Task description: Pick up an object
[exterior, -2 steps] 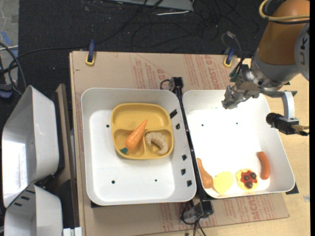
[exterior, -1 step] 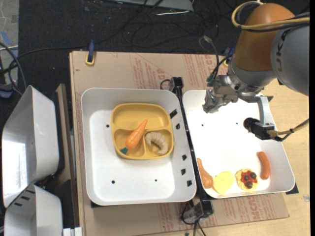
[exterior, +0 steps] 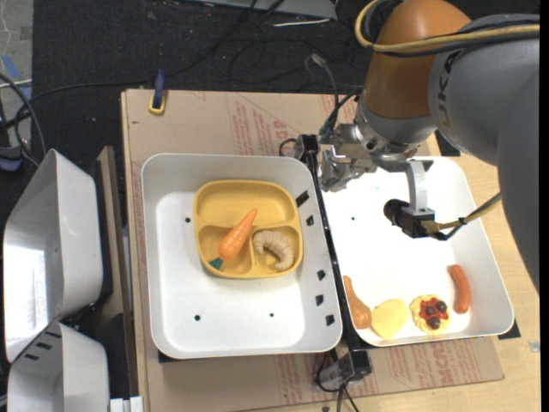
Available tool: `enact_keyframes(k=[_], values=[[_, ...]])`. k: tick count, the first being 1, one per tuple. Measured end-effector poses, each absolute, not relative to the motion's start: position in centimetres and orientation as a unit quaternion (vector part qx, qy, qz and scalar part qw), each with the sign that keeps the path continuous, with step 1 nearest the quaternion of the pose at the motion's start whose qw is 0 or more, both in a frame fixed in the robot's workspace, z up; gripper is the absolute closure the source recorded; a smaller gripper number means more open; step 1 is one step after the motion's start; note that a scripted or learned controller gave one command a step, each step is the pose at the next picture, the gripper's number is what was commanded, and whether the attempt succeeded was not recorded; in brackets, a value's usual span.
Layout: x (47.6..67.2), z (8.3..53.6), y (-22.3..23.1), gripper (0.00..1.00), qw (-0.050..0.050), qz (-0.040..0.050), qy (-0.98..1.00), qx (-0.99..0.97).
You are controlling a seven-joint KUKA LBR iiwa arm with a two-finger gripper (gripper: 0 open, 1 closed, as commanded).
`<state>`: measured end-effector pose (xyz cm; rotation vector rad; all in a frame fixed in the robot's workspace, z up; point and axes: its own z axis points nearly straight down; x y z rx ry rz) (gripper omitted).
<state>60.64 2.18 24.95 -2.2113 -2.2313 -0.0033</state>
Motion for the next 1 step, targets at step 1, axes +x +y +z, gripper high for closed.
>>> enact_keyframes(k=[1], values=[[61.63, 24.64, 7.19, 1.00, -0.001, -0.0007, -0.710, -0.705]])
